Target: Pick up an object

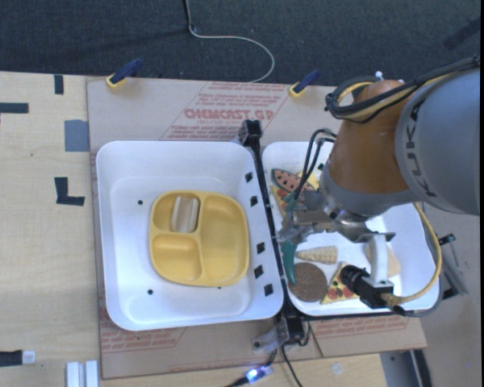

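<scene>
Candidate objs sit in the right bin point(426, 234): toy food pile w/ a brown round cookie-like disc point(309, 280), a cone-shaped piece point(319, 255), a pizza-slice piece point(336, 289), a watermelon-like slice point(285, 179) nr the bin's far-left corner. Gripper point(293, 230) is low over the bin's left side, just by the cone and a green item point(289, 258); can't tell if it's parted or closed, arm body blocks it. Nothing visibly lifted, so pick looks not yet done: grasp + raise still left, by my read. Left bin point(113, 216) holds a yellow divided plate point(199, 239) w/ a pale cylinder point(184, 213) in its far-left compartment.
</scene>
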Controlling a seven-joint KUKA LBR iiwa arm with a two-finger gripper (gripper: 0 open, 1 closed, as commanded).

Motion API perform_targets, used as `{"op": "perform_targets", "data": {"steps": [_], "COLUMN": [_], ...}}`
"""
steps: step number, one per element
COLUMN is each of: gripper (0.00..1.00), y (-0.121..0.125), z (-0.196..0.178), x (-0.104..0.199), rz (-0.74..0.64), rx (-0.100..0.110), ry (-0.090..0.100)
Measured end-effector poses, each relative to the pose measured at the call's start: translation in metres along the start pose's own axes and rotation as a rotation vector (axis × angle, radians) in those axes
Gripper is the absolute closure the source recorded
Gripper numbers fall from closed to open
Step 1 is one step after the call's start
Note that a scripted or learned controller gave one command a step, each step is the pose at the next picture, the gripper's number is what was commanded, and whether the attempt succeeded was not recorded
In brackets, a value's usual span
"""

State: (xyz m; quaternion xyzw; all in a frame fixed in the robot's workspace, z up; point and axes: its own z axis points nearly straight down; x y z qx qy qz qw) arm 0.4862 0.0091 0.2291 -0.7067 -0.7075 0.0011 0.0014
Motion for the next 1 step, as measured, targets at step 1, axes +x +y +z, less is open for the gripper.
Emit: {"op": "perform_targets", "data": {"steps": [1], "gripper": [1.0], "y": [-0.0011], "z": [0.0102], "x": [-0.0044], "rz": [0.001], "rx": [0.001], "ry": [-0.001]}}
